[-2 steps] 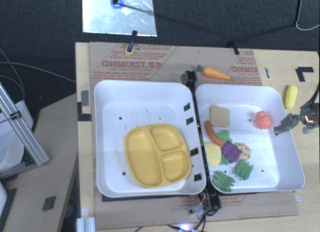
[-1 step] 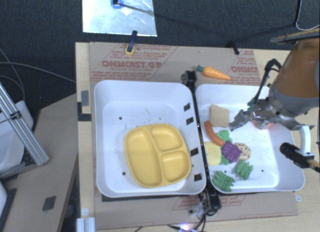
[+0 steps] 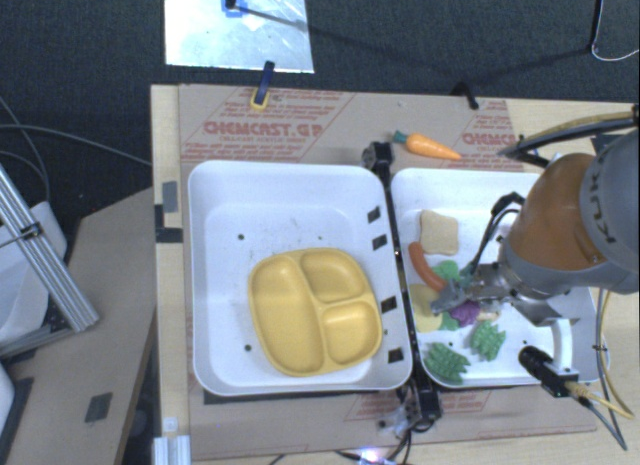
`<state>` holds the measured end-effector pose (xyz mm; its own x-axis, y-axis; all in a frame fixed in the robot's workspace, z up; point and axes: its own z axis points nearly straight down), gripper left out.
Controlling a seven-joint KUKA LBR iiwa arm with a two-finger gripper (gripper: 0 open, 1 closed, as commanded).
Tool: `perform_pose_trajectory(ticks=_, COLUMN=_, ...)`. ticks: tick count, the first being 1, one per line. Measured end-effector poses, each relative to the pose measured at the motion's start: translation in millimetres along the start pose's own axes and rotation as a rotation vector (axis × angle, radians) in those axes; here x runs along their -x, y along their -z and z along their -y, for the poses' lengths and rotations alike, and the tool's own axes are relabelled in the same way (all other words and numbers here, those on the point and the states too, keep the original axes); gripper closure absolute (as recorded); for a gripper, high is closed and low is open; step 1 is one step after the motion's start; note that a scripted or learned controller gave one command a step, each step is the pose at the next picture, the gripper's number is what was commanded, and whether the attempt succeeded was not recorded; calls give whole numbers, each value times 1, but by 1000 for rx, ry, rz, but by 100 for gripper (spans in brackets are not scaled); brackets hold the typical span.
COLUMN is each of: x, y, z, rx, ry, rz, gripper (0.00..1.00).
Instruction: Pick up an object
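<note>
A: Target candidates sit in the right bin (image 3: pixel 470 185), bunched against its left wall. Purple item (image 3: pixel 466 310) lies in the middle of the cluster, touching a green piece (image 3: pixel 447 272) above it and a pale yellow piece (image 3: pixel 428 298) to its left. The red sausage (image 3: pixel 425 267) runs diagonally just beside these, with the beige bread slice (image 3: pixel 438 230) above. Two green leafy items (image 3: pixel 447 361) and (image 3: pixel 487 340) lie near the bin's front wall.

B: End effector (image 3: pixel 462 293) state?

A: Down over the purple item, tips buried in the clutter. Whether it stands apart or together, I cannot tell; nothing is clearly seen between its tips.

B: Risks?

A: Judgement only: pieces touch one another, so closing here could catch two at once, or pinch an edge and squirt the purple item sideways. A tip landing on top of the green piece would block closure. The bin's wall is near; a sideways drift could jam against it.

B: Elsewhere?

A: Yellow divided plate (image 3: pixel 313 310) in the left bin (image 3: pixel 290 178); a carrot (image 3: pixel 428 145) on the bench (image 3: pixel 300 118), outside both bins.
</note>
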<state>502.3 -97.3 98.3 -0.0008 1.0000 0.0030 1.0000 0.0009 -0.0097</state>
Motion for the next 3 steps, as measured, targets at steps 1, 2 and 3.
perform_pose_trajectory(ticks=1, x=4, y=-9, z=6, rx=23, ry=1, rz=2, gripper=0)
perform_pose_trajectory(ticks=2, x=-70, y=91, z=14, rx=21, ry=12, rz=0, gripper=0)
perform_pose_trajectory(ticks=3, x=27, y=29, z=18, rx=6, ry=-9, rz=7, gripper=0)
